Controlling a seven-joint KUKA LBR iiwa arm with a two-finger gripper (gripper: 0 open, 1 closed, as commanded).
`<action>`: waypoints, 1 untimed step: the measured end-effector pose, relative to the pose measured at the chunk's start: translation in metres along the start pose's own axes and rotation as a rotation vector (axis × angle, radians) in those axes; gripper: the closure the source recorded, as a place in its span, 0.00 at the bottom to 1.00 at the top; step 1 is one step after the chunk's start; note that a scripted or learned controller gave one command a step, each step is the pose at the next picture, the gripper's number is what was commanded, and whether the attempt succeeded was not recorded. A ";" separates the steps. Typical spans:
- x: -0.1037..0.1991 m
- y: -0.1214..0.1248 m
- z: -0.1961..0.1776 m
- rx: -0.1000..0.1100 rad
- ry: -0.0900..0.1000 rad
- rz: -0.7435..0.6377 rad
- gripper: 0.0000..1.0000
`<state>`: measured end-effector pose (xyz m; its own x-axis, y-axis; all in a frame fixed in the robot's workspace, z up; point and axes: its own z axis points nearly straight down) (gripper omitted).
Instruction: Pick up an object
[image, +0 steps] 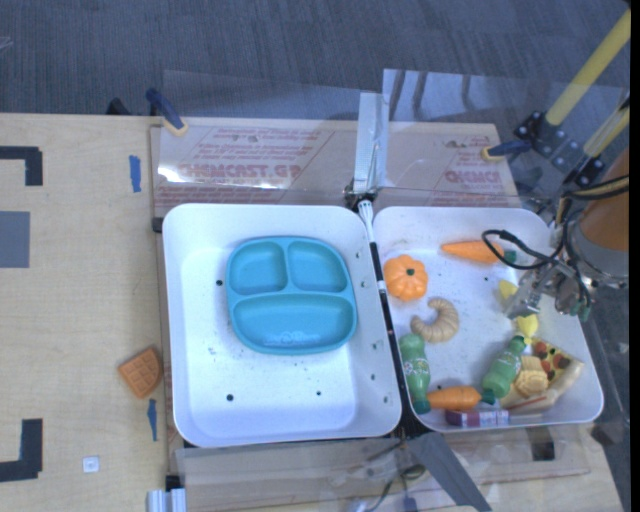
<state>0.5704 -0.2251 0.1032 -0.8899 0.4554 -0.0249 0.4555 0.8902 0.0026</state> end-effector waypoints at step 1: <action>0.001 0.000 0.001 0.000 0.002 0.000 0.00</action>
<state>0.5699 -0.2248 0.1022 -0.8900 0.4554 -0.0230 0.4554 0.8903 0.0024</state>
